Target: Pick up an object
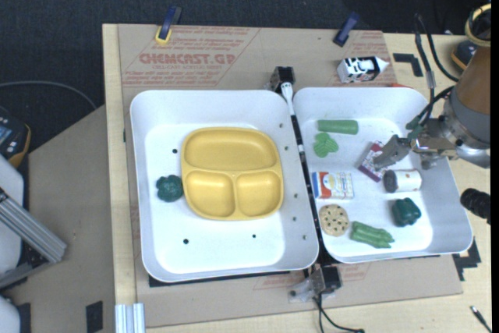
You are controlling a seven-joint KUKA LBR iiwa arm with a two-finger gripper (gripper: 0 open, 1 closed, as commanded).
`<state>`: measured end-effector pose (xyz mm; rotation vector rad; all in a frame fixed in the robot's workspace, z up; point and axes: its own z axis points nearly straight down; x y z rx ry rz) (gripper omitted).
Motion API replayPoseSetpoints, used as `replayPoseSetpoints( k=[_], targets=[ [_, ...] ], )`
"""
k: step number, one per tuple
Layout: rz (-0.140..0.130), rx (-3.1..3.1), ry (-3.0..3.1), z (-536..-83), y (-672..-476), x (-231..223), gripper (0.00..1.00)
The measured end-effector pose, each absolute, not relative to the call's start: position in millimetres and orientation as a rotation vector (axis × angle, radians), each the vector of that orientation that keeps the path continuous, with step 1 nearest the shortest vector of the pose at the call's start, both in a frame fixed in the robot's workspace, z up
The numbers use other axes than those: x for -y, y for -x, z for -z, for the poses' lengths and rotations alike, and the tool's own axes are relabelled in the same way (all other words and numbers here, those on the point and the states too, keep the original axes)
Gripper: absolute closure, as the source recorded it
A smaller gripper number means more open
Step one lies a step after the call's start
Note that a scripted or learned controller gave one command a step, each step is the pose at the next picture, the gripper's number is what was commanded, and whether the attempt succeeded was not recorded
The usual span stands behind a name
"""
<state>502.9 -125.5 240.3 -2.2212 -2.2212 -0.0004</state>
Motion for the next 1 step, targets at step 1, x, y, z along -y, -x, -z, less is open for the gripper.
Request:
replayPoseSetpoints(
  k=[1],
  targets=[
    [-0.004,2.216,2.218,-183.8,-493.2,127.6,0.0]
  ],
)
